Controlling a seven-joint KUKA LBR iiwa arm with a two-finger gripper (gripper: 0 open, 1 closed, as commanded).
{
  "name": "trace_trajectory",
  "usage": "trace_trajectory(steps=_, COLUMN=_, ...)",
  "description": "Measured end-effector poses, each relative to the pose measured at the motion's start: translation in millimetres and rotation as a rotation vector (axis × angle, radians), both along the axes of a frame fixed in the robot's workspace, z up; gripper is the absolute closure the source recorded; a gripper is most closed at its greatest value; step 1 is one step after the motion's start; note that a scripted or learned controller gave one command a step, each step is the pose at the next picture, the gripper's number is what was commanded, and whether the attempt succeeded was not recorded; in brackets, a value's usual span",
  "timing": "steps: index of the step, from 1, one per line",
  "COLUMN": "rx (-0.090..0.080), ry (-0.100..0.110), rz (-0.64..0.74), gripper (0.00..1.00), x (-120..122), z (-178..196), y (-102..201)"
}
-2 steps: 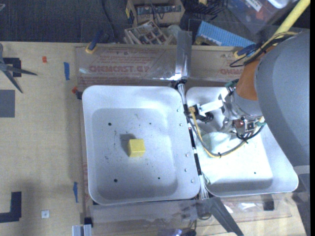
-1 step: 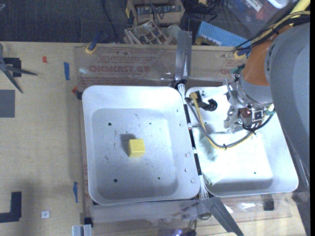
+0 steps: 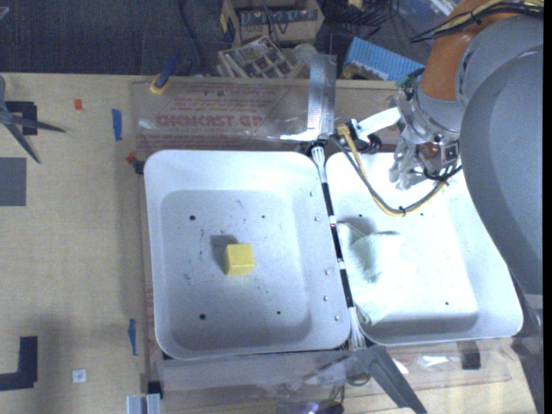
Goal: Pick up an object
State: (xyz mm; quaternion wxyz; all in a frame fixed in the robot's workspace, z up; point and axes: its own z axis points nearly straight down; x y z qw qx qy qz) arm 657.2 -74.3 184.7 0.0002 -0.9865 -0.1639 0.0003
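The yellow block [image 3: 240, 259] lies in the left bin [image 3: 172, 175], well apart from the fingers [image 3: 405, 171], whose spread is unclear.

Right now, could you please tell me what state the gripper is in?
Gripper: cannot be told; it sits above the far end of the right bin, away from the yellow block in the left bin.

**A robotics lab bench**

A grey arm [image 3: 509, 145] reaches in from 3 o'clock over two white bins [image 3: 164, 179] on a wooden bench [image 3: 69, 231]. Cables [image 3: 379, 192] trail near the bins. Toward 12 o'clock, boxes [image 3: 267, 11] and wires clutter a dark carpet [image 3: 86, 15].
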Motion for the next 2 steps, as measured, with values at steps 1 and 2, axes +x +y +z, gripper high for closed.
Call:
trace_trajectory(steps=1, rx=0.002, ry=0.003, rz=-0.128, gripper=1.0, x=-19.4, z=-71.7, y=-35.6)
trace_trajectory(steps=2, rx=0.0, ry=0.0, rz=-0.127, gripper=1.0, x=-9.8, z=-76.4, y=-56.7)
